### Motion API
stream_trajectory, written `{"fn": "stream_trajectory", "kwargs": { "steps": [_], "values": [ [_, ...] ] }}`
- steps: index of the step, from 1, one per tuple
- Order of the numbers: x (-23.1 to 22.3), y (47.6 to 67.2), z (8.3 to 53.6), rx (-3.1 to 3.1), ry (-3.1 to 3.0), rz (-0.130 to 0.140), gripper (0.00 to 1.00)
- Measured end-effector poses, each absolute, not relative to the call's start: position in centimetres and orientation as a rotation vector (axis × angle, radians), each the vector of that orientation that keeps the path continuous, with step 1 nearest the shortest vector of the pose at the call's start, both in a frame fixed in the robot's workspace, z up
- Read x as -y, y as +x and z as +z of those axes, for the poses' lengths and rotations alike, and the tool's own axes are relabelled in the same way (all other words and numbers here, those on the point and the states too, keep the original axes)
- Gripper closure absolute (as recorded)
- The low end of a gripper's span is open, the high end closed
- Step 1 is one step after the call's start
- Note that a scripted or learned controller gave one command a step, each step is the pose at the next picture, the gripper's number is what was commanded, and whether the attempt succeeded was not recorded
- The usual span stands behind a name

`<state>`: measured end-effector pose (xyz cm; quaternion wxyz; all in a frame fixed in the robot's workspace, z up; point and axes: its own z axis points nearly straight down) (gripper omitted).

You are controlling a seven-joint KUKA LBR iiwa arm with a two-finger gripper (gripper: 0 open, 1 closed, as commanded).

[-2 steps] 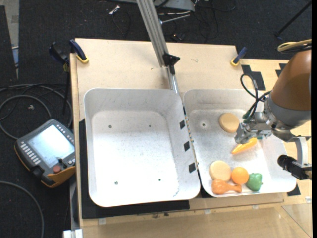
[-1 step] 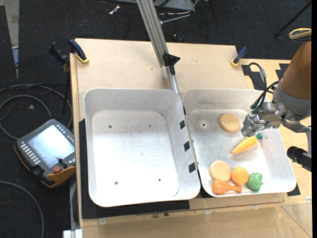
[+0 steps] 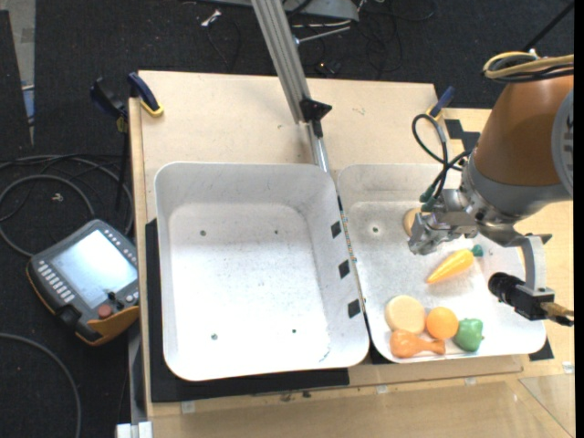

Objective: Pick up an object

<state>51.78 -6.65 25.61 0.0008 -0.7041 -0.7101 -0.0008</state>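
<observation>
Looking from the left, we see a teach pendant point(image 3: 87, 281) on the dark floor, then the left bin point(image 3: 246, 267) on the bench. In the right bin point(image 3: 365, 199), the gripper point(image 3: 425, 235) is low near a small tan object point(image 3: 411, 220); whether it is spread or pressed together we cannot tell. Just beside it lies a yellow toy corn point(image 3: 452, 265). Near the front rim sit a cream round piece point(image 3: 405, 315), an orange pear-shaped toy point(image 3: 415, 343), an orange ball point(image 3: 442, 322) and a green toy pepper point(image 3: 469, 334).
</observation>
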Motion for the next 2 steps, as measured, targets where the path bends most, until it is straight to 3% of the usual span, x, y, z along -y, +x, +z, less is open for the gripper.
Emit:
{"fn": "stream_trajectory", "kwargs": {
  "steps": [2],
  "values": [
    [-4.5, 50.1, 23.8, 2.229, -2.21, 0.0, 1.0]
  ]
}}
